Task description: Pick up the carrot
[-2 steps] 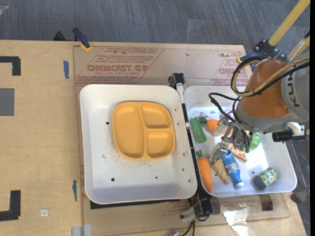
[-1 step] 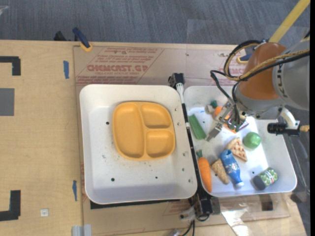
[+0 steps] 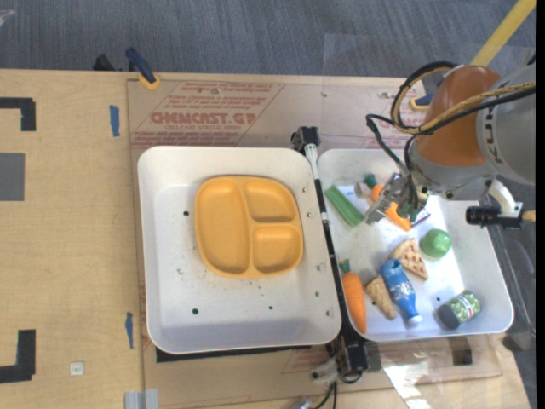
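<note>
One carrot (image 3: 354, 301), lying long along the right bin's left wall, near its front corner.
I read its long axis as running front to back, leaf end away from me. Past the blue bottle (image 3: 400, 290) and pizza slice (image 3: 413, 260), my gripper (image 3: 390, 203) hangs over an orange toy; I cannot tell how the fingers stand. The carrot lies toward the front-left of them.

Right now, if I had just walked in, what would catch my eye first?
Probably the yellow divided plate, alone in the middle of the left bin. Next, the grey arm with its orange band reaching in from the right, its end effector low over the right bin amid a jumble of toy food. The carrot lies along that bin's left wall, apart from the end effector.
</note>
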Robot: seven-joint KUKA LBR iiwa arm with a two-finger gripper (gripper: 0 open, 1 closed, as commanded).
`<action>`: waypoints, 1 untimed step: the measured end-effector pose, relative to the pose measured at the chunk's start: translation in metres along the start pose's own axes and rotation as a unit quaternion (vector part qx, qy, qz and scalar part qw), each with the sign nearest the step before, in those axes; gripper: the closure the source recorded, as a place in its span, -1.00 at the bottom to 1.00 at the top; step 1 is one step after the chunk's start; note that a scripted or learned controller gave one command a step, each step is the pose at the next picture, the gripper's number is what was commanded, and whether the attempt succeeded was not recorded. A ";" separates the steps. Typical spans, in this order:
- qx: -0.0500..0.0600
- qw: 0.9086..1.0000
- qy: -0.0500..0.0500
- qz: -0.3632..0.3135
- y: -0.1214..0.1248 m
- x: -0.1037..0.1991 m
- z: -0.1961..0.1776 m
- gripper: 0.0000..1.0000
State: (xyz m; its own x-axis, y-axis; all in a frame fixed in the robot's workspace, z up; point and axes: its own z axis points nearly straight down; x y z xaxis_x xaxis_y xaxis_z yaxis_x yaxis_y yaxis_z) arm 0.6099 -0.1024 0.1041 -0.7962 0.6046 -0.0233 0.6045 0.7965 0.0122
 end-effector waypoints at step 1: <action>0.004 0.992 0.006 0.125 0.056 0.014 -0.084 1.00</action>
State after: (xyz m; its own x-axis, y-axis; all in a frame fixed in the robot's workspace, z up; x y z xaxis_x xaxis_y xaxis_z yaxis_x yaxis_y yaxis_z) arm 0.6301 -0.0486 0.1883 -0.6223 0.7827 -0.0080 0.7827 0.6224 0.0087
